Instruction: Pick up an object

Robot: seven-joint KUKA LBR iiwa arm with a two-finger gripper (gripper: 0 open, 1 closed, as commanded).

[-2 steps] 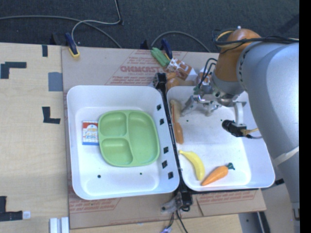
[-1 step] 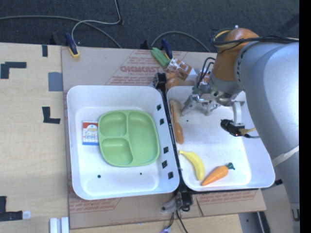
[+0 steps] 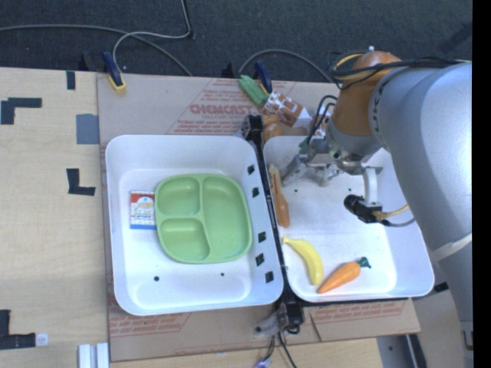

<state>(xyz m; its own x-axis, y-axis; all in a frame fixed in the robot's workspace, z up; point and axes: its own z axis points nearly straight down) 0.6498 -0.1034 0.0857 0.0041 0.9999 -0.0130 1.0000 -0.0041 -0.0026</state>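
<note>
Approach step: gripper (image 3: pixel 307 167) low at 11 o'clock of right bin (image 3: pixel 399 278), grip state cannot tell, nothing seen held; nearest object is brown stick (image 3: pixel 279 202) at bin's 9 o'clock, banana (image 3: pixel 305 257) and carrot (image 3: pixel 340 275) at 6; next needs descent onto one.

Left bin (image 3: pixel 123 205): green divided plate (image 3: pixel 204 218), small card box (image 3: pixel 143 209) touching its left edge. Right bin (image 3: pixel 406 271): banana (image 3: pixel 305 259) and carrot (image 3: pixel 340 275) near front, brown item (image 3: pixel 279 202) along left wall. Gripper (image 3: pixel 313 165) low over far end, arm (image 3: pixel 418 136) from right.
</note>
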